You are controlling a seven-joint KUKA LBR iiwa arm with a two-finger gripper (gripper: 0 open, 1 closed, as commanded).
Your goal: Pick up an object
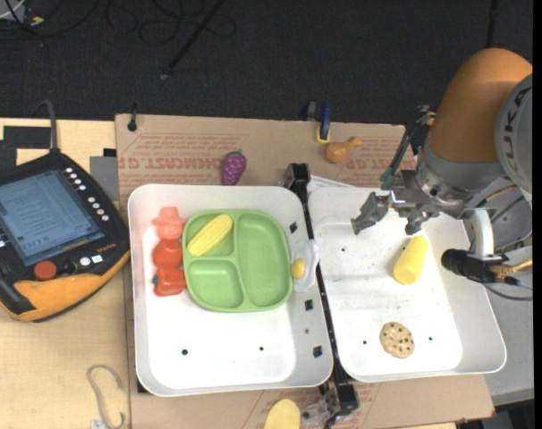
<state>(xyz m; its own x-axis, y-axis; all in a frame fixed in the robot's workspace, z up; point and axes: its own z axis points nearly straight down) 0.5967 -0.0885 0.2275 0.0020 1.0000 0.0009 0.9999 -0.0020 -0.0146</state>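
My gripper [394, 218] hangs over the back of the right bin [472, 347], open, with nothing between its fingers [370, 214]. A yellow block [410, 259] lies just in front of it and slightly to the right, apart from the fingers. A cookie [397, 339] rests nearer the bin's front. In the left bin [217, 360] sits a green divided plate [253, 271] with a yellow corn cob [208, 232] in its back left compartment. A red and orange toy [168, 253] lies to the plate's left.
A small yellow piece [299, 269] sits by the divide between the bins. Purple grapes [233, 166] and an orange toy [341, 149] lie on the cardboard behind the bins. A control pendant [47, 231] is on the left. Another yellow object [283, 414] lies at the front edge.
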